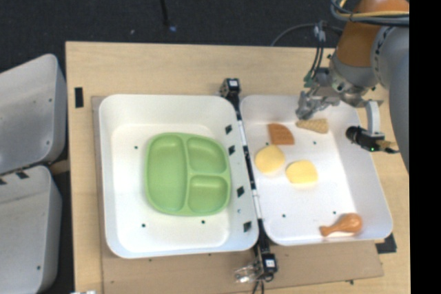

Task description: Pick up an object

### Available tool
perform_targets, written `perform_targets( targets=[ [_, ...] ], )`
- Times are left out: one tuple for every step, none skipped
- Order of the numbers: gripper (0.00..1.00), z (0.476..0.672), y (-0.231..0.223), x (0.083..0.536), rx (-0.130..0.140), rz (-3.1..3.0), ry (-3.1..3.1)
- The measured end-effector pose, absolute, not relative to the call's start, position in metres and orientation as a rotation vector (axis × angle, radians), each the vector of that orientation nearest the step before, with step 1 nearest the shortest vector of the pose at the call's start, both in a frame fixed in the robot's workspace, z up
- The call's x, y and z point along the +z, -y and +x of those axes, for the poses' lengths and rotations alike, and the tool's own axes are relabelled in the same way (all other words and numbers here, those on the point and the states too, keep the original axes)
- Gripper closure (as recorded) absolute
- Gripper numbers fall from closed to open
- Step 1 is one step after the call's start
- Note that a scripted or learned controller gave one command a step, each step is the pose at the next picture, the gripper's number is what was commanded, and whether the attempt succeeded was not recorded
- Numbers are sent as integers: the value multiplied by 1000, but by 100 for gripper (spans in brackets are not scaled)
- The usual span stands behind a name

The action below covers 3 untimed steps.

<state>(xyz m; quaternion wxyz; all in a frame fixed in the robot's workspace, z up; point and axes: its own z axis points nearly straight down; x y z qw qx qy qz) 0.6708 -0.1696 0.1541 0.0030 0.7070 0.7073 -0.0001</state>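
Observation:
My gripper [308, 109] hangs over the far part of the right bin [362, 172], reaching in from the right. Just in front of it lies a flat tan cracker-like piece [313, 125], close to or touching the gripper's tip. A brown toast-like piece [280, 134] lies to its left. Nearer the middle of the bin sit two pale yellow round pieces [270, 160] [302, 173]. An orange-brown drumstick [341, 225] rests at the bin's near right corner.
The left bin [117, 148] holds a green divided plate [187, 173]. A raised divider with black clips [242, 162] separates the two bins. The wooden bench [158, 65] surrounds them.

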Motion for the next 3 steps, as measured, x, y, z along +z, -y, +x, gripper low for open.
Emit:
perform_targets(
  targets=[
    [100, 672, 173, 220, 6, 2216, -2216],
    [100, 673, 175, 255, 4, 2216, -2220],
    [100, 679, 126, 244, 0, 2215, -2227]
  ],
)
